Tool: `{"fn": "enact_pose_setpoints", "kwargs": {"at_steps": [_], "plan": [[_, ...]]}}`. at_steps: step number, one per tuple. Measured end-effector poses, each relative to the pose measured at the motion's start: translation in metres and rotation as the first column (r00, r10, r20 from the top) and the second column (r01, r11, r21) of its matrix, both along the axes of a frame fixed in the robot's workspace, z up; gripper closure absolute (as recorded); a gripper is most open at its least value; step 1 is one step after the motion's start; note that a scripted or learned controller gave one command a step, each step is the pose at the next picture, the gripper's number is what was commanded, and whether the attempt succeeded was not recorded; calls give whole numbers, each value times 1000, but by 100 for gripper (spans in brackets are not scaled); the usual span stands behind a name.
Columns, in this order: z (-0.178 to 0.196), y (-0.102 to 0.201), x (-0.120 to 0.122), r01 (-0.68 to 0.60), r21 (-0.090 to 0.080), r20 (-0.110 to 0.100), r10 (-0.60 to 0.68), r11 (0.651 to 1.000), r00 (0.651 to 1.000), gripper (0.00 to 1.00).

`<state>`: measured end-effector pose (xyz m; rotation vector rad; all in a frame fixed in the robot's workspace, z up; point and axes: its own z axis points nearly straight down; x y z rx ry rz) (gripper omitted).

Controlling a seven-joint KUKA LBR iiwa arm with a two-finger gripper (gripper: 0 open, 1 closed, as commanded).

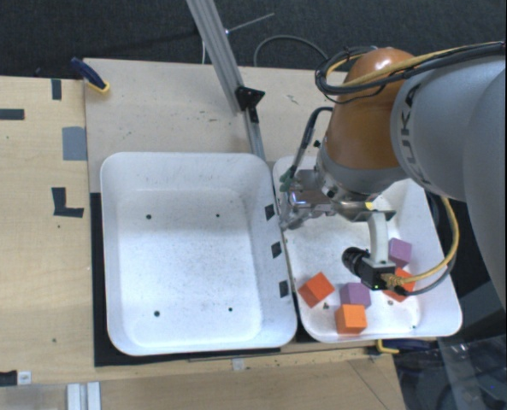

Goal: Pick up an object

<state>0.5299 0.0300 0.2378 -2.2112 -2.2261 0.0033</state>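
Observation:
Several small blocks lie in the right bin (433, 314). An orange cube (316, 289) sits near the bin's left wall, with a purple cube (354, 294) beside it and a second orange cube (350, 318) just in front. Another purple cube (399, 250) lies further right, and a small red-orange piece (400, 285) is partly hidden by a black fitting on the arm. My gripper (292, 207) hangs low over the back left part of the right bin, near the wall between the bins, well behind the blocks. Nothing is visibly held in it.
The left bin (116, 229) stands beside the right one, their walls touching. A slanted metal pole (223, 54) runs down from the top to the bins' back edge. The arm's bulky grey and orange wrist (381, 118) covers the right bin's back. Cables loop around it.

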Motion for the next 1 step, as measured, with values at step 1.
{"fn": "enact_pose_setpoints", "kwargs": {"at_steps": [1], "plan": [[-5, 43, -4, 1, -1, 1, -1, 1000, 1000, 100]]}}
